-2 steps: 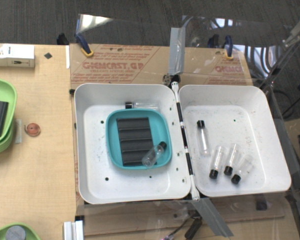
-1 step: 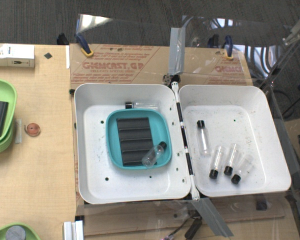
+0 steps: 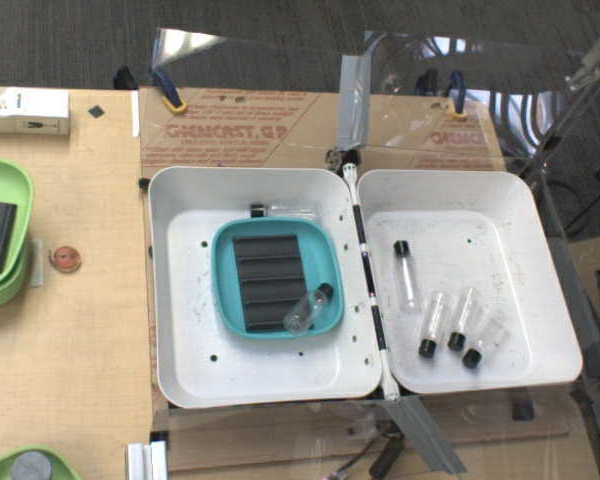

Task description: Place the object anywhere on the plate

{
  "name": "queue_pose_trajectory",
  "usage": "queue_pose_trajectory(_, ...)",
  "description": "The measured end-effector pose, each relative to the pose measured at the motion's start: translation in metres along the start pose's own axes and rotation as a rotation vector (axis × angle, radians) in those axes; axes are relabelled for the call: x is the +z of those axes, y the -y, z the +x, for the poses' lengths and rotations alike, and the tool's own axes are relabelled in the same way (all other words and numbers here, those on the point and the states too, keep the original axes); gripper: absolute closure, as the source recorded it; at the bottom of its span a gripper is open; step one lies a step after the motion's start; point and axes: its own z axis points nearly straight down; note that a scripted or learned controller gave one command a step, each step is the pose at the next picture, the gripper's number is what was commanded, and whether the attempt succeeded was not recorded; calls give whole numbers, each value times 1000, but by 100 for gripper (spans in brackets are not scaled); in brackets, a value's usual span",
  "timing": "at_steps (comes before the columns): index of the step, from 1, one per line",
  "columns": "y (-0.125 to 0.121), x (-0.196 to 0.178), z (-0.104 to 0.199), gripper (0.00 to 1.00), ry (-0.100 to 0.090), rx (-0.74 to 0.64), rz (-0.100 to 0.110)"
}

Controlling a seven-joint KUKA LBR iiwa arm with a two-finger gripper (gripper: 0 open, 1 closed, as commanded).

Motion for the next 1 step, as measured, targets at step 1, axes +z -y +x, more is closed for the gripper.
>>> queue_pose_trajectory(1, 0, 0, 0, 0, 0, 87, 0)
